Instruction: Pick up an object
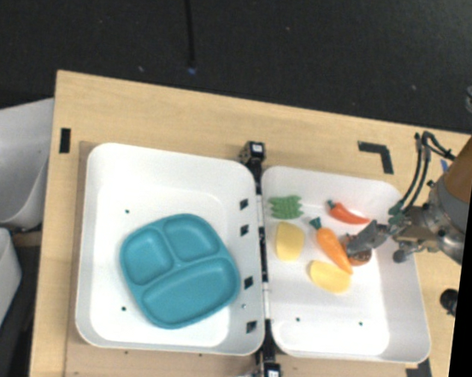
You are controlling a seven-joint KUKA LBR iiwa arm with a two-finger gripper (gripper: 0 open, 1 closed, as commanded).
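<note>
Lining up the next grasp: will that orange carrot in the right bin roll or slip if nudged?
The carrot looks tapered and rounded, so it would probably pivot or roll. Its smooth, plastic-looking surface may slip. It seems to touch the yellow piece, which could shift too.

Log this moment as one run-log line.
grey two-finger gripper: over right white bin | beside orange toy carrot | nothing seen held | teal divided plate: left bin

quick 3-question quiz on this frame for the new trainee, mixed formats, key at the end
1. True or false: the blue divided plate lies in the left bin.
2. Which item in the right bin lies closest to the gripper? A) green leafy piece B) carrot C) yellow block
3. Fill in: the red pepper lies toward the ____ edge of its bin, far or near.

Key: 1 true; 2 B; 3 far.
</note>
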